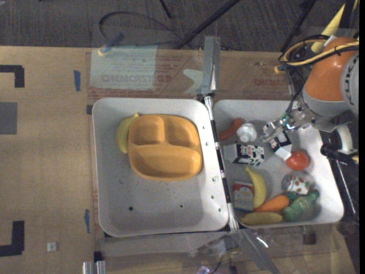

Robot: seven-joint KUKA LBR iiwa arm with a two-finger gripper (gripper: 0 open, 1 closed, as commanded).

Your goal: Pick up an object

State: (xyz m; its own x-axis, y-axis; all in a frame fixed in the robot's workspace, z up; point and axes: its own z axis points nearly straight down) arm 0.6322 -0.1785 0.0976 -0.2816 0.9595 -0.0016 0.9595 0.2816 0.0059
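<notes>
My gripper [274, 137] hangs low over the upper middle of the right bin [331, 170], on the grey arm with its orange band [326, 80] coming in from the upper right. Its two fingers stand apart, open, and I see nothing between them. Just left of it lies a small white bottle [246, 132] and a red sausage [230, 129]. A black-and-white milk carton [250, 152] sits below the bottle. A red tomato [297, 160] lies just below and right of the fingertips.
The right bin also holds a banana [258, 186], a red-and-white carton [243, 196], a carrot [274, 204], a green bottle [300, 206], a speckled ball [294, 183] and a second yellow fruit [261, 218]. The left bin [154, 210] holds an orange divided tray [165, 146] and a banana [123, 135].
</notes>
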